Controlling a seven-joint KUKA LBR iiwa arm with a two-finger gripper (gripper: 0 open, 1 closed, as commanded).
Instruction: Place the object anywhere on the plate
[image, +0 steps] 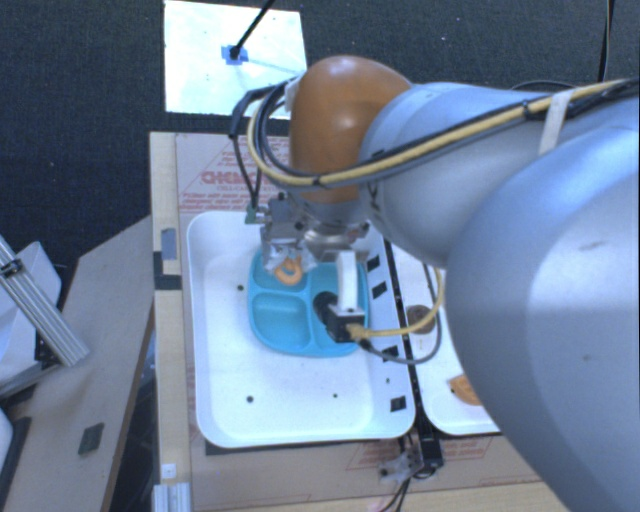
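Sitting in the left white bin (230, 400), the blue plate (285, 325) underlies the gripper (288, 262), grip indiscernible.

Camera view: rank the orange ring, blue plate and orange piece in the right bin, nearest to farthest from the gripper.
1. orange ring, right under the gripper.
2. blue plate, left bin, beneath the ring.
3. orange piece, right bin, far right.
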